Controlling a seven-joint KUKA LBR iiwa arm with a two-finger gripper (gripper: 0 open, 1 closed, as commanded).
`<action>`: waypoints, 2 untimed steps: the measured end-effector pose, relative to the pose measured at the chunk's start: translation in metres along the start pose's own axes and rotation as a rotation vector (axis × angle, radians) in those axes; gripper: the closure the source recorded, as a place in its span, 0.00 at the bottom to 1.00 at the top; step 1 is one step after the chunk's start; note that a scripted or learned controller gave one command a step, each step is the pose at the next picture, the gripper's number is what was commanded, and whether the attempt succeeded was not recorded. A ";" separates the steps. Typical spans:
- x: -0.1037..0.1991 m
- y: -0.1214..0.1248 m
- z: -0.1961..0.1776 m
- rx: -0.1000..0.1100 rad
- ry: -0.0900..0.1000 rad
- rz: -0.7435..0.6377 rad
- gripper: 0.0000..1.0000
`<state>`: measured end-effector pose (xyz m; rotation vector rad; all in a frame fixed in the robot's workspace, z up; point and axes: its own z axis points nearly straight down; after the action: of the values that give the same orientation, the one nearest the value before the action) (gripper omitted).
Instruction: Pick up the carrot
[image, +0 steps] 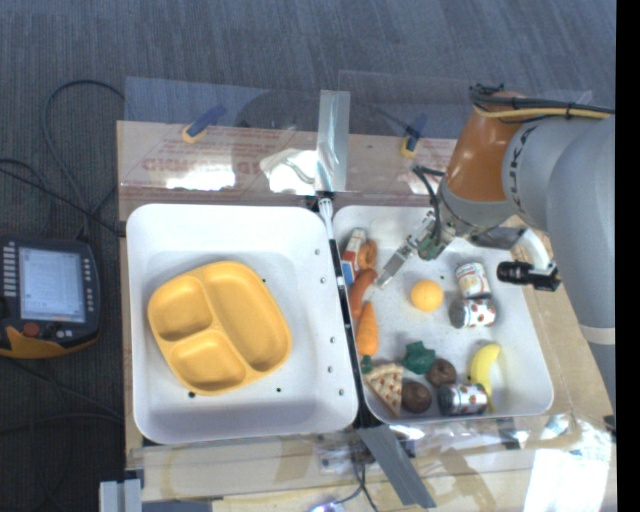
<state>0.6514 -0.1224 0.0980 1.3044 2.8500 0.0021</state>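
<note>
Two thin fingers of the gripper (378, 277) reach down and to the left over the right bin (535, 330), and we cannot tell whether they stand open or closed; nothing shows between them that we could call held. Their tips sit near the bin's left wall, just above the carrot (367, 326), which lies along that wall with its green end toward the near side. We see another orange piece (360, 290) right at the fingertips, and a small packet (353, 250) just beyond it toward the far wall. An orange ball (427, 296) rests to the right of the fingers, apart from them, with open white floor between it and the carrot. Two small cans (474, 295) stand further right. Along the near wall we see a pizza slice (385, 381), a green vegetable (419, 356), a dark round thing (442, 373), another can (463, 399) and a banana (486, 364), crowded together.

We see the arm (540, 180) slanting in from the right, its orange band over the bin's far right corner. Our left bin (165, 410) holds a yellow divided plate (217, 325), with bare floor around it.
</note>
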 end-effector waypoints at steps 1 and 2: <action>0.045 -0.032 0.006 -0.004 -0.008 -0.072 0.00; 0.179 -0.064 -0.091 -0.002 0.002 0.067 0.00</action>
<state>0.4858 -0.0284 0.1874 1.3992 2.8062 0.0063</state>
